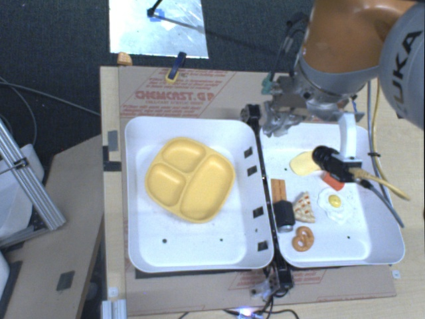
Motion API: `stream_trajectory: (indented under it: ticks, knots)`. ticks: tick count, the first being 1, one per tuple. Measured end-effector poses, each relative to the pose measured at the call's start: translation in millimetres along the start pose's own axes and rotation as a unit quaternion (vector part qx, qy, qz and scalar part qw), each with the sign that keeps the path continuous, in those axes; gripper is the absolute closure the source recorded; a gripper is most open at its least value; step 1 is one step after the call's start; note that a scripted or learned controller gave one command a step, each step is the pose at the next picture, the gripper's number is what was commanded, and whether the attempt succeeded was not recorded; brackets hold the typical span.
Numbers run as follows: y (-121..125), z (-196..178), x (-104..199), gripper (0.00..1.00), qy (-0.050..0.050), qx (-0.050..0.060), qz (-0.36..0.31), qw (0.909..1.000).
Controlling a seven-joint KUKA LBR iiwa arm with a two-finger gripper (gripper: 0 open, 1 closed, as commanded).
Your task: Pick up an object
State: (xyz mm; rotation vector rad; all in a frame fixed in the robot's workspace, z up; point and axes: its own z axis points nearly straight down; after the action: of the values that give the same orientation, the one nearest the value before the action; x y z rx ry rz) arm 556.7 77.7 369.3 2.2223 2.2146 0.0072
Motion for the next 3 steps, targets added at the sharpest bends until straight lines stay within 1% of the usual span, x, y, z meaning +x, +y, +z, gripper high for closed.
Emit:
stream_trajectory:
  ticks: [1, 2, 3]
  knots:
    - [-13, 41, 56, 1.00, 0.001, 0.004, -0.006, 1.0000]
    - [19, 82, 46, 1.00, 0.000, 0.003, -0.002, 1.0000]
    - [7, -21, 18, 1.00, 0.001, -0.003, -0.001, 1.0000]
